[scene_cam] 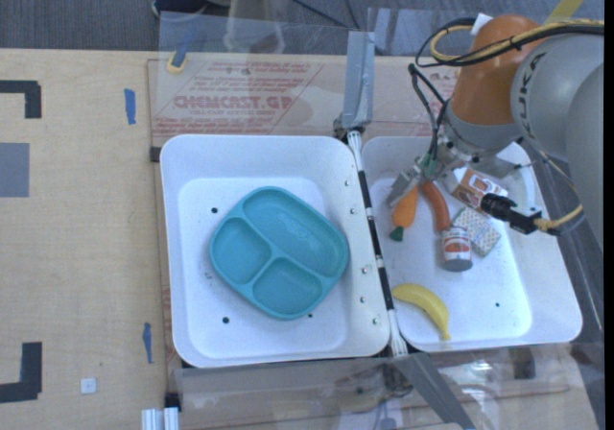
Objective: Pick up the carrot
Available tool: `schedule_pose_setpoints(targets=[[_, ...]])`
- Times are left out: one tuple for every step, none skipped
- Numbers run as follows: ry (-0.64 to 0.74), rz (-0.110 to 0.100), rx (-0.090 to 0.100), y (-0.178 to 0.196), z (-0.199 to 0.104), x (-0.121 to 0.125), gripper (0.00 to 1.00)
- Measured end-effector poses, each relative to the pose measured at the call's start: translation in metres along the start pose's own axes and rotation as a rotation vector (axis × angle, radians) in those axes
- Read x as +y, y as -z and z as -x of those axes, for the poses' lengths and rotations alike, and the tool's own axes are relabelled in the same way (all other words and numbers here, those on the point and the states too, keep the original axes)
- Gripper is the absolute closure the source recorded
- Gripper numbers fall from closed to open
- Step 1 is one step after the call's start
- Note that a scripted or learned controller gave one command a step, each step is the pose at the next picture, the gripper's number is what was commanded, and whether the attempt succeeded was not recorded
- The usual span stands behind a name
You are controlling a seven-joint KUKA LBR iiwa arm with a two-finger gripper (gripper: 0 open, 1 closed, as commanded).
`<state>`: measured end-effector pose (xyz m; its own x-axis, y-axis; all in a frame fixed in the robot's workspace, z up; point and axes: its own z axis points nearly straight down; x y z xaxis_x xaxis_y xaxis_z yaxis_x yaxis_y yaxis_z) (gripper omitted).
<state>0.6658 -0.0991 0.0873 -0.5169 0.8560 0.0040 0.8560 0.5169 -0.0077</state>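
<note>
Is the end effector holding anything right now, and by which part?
Cannot be told: the end effector sits at the carrot's upper end, but no grip is visible.

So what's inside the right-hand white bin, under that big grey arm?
In the right bin lie a carrot, a sausage, a small can, a patterned packet and a banana. The arm covers the bin's far corner, so anything there is hidden.

The robot's thick, rounded grey metal arm (566,102) wears a glossy orange band (494,68) above the wrist, with yellow and black cables (451,39) looping around it and a small black-and-metal gripper (425,172) below.
</note>
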Motion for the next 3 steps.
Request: schedule_pose_setpoints(targets=[[0.339, 0.013, -0.011, 0.001, -0.012, -0.043, 0.00], [0.330, 0.021, -0.015, 0.013, -0.007, -0.044, 1.00], [0.241, 0.012, -0.010, 0.113, -0.057, 0.002, 1.00]])
